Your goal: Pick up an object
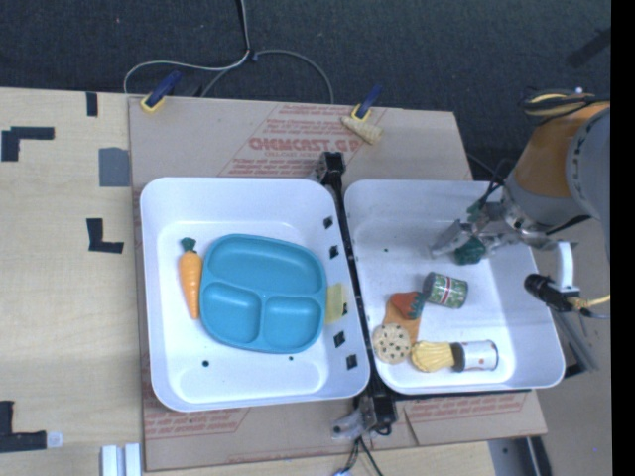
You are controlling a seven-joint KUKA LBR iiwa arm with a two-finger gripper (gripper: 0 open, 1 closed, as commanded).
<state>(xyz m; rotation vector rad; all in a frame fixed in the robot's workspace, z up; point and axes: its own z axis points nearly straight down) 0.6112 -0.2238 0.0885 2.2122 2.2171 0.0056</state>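
Now, hand (466,238) (right bin) over teal object (470,253)

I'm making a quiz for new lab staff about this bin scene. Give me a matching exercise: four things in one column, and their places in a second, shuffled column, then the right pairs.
Things:
1. carrot
2. blue tray
3. cookie
4. gripper

Places:
A. near the front of the right bin, beside its left wall
B. middle of the left bin
C. over the back part of the right bin
D. left bin, just left of the blue tray

Pairs: 1-D, 2-B, 3-A, 4-C
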